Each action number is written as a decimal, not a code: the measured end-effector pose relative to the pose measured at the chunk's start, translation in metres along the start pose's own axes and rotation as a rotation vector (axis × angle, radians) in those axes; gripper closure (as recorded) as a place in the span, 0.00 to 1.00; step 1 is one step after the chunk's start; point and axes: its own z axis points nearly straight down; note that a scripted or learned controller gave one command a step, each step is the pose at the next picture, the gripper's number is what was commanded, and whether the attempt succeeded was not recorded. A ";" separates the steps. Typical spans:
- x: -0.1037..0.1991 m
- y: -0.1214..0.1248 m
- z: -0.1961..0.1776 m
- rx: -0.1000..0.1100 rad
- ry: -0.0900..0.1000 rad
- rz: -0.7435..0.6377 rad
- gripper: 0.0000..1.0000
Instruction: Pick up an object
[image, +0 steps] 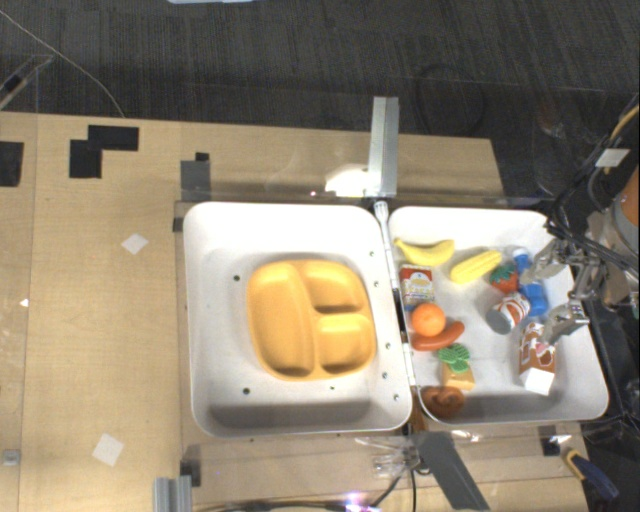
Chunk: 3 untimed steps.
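Toys crowd the right bin (590, 395), so we judge the pick goes best on a loner: we would drop straight onto the small carton (537, 362) by the right wall, well clear of its neighbours. From the fixed overhead camera we see the gripper (562, 290) low over that bin's right side, and we cannot tell how it is set. We count two bins, one yellow divided tray (310, 318) in the left bin (215, 300), one banana (425, 251), one corn cob (474, 265), one orange (428, 319), one can (507, 312)
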 end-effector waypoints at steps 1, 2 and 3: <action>0.000 0.022 0.120 -0.003 0.011 0.187 0.00; -0.078 0.026 0.166 -0.001 -0.005 0.645 0.00; -0.125 0.039 0.166 0.019 0.040 0.790 0.00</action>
